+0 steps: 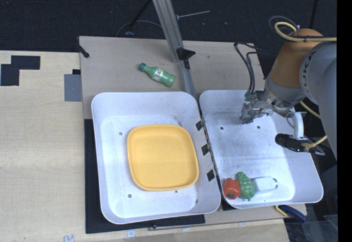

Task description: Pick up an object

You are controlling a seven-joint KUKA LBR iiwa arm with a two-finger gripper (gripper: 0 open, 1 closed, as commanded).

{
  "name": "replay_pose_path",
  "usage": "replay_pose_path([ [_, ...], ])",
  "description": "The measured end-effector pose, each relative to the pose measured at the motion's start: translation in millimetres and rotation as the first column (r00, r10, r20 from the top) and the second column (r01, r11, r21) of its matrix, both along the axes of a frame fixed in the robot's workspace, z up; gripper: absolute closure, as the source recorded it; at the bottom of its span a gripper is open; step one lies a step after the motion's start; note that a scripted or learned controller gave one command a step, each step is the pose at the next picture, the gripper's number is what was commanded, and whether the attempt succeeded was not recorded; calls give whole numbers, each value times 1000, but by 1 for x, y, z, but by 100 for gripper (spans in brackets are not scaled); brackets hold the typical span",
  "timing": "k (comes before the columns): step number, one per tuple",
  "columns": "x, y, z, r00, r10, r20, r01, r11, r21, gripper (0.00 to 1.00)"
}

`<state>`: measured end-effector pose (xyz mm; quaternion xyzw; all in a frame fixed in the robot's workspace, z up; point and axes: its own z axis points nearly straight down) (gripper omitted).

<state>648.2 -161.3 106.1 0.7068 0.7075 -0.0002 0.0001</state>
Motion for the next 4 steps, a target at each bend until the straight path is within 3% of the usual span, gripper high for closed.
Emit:
replay_pose_path([
  [2,-3,-12,100,1000,0,4,0,1000,-1,100],
  [3,-3,-12,107,1000,-1,0,1,1000,0,100],
  [4,-12,39,110,1000,2,0,-2,1000,1,100],
])
